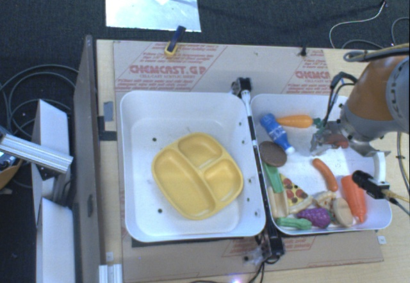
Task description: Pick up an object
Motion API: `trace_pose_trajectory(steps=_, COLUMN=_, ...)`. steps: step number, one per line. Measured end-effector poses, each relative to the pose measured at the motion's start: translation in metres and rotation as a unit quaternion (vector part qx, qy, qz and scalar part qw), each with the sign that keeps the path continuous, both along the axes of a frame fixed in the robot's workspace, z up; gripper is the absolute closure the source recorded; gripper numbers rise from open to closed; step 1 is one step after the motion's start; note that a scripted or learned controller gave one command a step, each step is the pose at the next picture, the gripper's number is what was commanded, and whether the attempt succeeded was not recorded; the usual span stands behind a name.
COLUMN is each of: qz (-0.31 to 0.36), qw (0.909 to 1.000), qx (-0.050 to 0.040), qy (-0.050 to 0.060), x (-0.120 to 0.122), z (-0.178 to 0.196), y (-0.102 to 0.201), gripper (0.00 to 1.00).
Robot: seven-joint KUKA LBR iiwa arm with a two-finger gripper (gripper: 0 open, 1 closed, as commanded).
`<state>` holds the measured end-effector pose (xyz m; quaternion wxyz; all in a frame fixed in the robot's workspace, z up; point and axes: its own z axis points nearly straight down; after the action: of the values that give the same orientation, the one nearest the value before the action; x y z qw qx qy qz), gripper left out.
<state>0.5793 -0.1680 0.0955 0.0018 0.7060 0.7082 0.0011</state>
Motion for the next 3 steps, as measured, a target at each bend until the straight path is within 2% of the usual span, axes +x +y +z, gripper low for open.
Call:
trace_pose_trajectory(steps=1, qz=-0.003, qw=1.0, qx=-0.002, qy=-0.002, x=-0.022, z=0.085, y=-0.036, gripper=1.0)
trace_pose_trajectory(steps=2, qz=0.001, qw=1.0, qx=0.0005, qy=0.002, x=-0.001, z=0.035, y=-0.019, gripper=1.0)
trace_pose_trajectory(steps=3, qz=-0.001, qw=1.0, qx=0.0002, qy=0.0, x=-0.023, z=0.079, y=-0.019, gripper=1.0)
